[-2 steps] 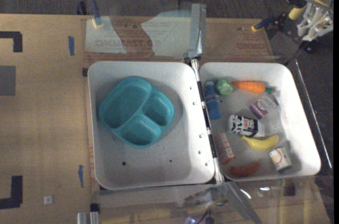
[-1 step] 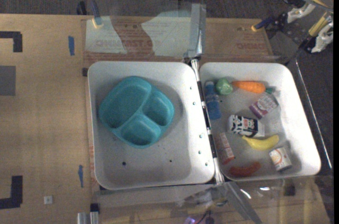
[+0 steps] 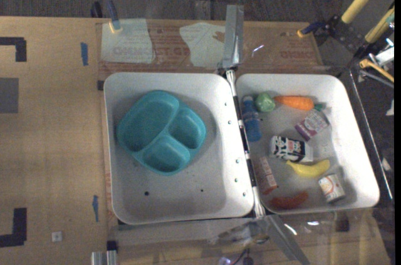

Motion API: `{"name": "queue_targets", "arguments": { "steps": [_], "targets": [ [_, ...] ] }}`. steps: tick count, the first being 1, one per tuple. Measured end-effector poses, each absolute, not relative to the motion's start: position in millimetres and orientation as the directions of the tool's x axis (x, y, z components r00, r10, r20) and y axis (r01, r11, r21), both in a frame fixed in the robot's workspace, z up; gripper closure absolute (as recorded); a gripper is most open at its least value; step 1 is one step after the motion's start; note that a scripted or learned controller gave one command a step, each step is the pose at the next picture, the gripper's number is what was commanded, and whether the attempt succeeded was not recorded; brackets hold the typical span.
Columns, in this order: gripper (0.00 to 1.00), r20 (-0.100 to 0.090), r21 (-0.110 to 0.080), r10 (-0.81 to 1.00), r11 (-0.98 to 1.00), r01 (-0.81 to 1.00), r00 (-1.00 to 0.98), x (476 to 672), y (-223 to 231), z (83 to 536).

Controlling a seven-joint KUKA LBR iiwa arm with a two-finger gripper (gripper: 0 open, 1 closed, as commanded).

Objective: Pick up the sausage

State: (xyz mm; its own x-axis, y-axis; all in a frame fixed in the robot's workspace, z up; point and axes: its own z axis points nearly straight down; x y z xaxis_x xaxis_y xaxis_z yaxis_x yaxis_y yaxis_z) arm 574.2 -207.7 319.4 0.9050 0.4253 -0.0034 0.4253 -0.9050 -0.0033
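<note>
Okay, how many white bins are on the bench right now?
2. The left bin holds a teal divided plate; the right bin beside it holds the sausage near its front edge among other small toy foods.

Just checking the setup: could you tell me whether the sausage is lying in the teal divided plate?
No, the sausage lies in the right bin, near its front wall.

The tan desk (image 3: 50, 151) carries two shallow white bins side by side, touching along a metal seam. The left bin (image 3: 125, 195) and right bin (image 3: 354, 132) sit toward its right.
</note>
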Motion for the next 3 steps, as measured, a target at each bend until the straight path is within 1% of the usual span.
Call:
{"name": "queue_targets", "arguments": {
  "steps": [1,2,3],
  "targets": [
    [0.0,-0.002,-0.001,0.432,-0.902,0.432,0.902,490.0,-224,216],
    [0.0,-0.001,-0.001,0.403,-0.915,0.403,0.915,515.4,-223,383],
    [0.0,-0.002,-0.003,0.526,-0.851,0.526,0.851,478.9,-194,200]
  ]
}}
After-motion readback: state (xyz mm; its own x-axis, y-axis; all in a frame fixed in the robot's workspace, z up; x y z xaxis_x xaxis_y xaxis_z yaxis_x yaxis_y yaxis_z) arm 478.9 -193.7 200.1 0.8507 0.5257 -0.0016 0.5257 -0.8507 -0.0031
